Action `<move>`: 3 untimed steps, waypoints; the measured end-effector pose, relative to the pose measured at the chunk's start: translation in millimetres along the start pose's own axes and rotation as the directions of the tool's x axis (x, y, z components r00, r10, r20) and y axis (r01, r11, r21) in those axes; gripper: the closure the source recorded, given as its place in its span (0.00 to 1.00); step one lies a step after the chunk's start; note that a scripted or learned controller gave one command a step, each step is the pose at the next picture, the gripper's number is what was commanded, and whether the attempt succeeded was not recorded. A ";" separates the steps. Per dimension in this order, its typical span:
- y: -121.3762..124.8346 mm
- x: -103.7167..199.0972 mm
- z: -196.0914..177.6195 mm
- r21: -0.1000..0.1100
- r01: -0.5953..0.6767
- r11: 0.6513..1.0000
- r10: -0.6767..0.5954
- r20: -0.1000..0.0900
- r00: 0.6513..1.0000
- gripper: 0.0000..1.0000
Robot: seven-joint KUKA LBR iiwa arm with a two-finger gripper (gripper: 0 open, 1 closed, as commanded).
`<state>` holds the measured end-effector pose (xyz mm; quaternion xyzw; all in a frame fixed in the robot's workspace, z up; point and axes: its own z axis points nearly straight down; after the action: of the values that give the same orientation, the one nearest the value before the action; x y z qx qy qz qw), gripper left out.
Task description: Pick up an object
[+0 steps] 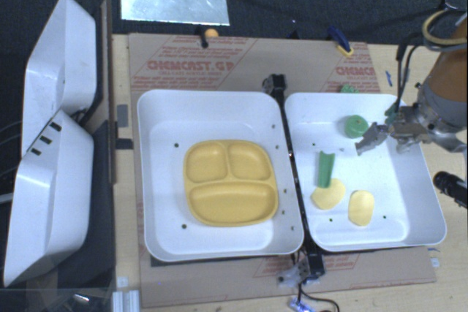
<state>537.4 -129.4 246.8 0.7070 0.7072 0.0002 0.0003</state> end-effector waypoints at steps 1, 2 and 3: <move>73.0 -66.9 24.7 0.003 -0.003 1.000 0.003 0.000 1.000 0.00; 130.0 -76.3 -4.8 -0.004 0.002 1.000 -0.002 0.001 1.000 0.00; 129.3 -76.2 -14.8 -0.002 0.002 1.000 -0.002 0.001 1.000 1.00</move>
<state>666.7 -205.6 261.7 0.7063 0.7079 0.0008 0.0014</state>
